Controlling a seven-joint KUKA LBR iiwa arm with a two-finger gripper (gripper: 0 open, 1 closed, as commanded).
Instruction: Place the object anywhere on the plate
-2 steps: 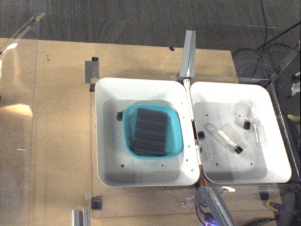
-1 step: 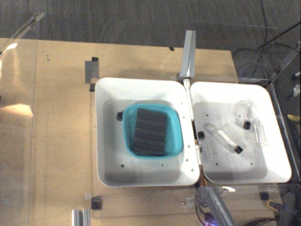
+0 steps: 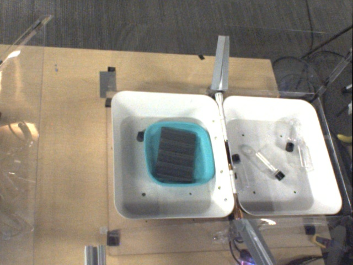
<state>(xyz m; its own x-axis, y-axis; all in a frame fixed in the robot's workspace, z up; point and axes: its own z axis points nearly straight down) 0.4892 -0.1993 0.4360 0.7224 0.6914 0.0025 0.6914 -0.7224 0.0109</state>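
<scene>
A dark grey ribbed block (image 3: 176, 153) lies flat on the turquoise square plate (image 3: 205, 160) in the left white bin (image 3: 127, 164). The block covers most of the plate's middle, its long side running front to back with a slight tilt. Nothing touches it.
The right white bin (image 3: 325, 192) holds clear plastic tubes with black caps (image 3: 267, 165) and another clear piece (image 3: 300, 148) toward its far right. A grey metal bar (image 3: 220, 65) stands behind the seam between the bins. Cables lie at the upper right on the dark floor.
</scene>
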